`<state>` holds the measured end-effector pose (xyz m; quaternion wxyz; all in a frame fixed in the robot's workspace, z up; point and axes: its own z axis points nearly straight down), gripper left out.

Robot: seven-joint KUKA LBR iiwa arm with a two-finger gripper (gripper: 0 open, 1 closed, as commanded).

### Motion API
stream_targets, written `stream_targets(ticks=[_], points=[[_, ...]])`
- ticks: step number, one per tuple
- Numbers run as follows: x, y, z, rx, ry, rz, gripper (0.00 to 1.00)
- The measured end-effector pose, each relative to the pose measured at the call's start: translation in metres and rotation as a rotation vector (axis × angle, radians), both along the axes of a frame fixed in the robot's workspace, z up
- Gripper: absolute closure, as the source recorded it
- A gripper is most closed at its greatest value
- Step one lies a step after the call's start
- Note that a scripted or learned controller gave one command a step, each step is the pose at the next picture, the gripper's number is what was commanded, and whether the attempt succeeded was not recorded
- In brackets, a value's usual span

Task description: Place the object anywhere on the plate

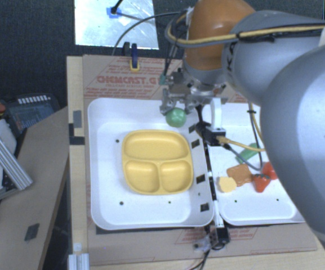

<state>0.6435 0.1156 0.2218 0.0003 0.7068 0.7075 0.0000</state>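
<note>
The gripper [174, 110] hangs over the left bin's [103, 151] far edge, fingers clamped on a green ball [176, 117]. The yellow sectioned plate [157, 162] lies just nearer. Recommended: carry the ball nearward, centre it over a compartment, lower, then release.

Glossy yellow plastic plate [155, 162], smooth white plastic bins [103, 151], matt brown cardboard [123, 75], shiny crinkled foil sheet [97, 16]

Cameras: 1, fixed above the bench | Facing: downward at a slant, bench seen from its front edge | Range: moderate; left bin [103, 151] fully framed, right bin [263, 207] partly masked | Obstruction: arm [297, 94] entered from frame right, very near the lens | Shared views: not applicable, 1 view only
</note>
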Motion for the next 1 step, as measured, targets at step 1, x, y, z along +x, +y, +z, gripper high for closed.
stream_targets(ticks=[1], points=[[0.0003,0.0002,0.0005,0.000,-0.001,0.001,0.00]])
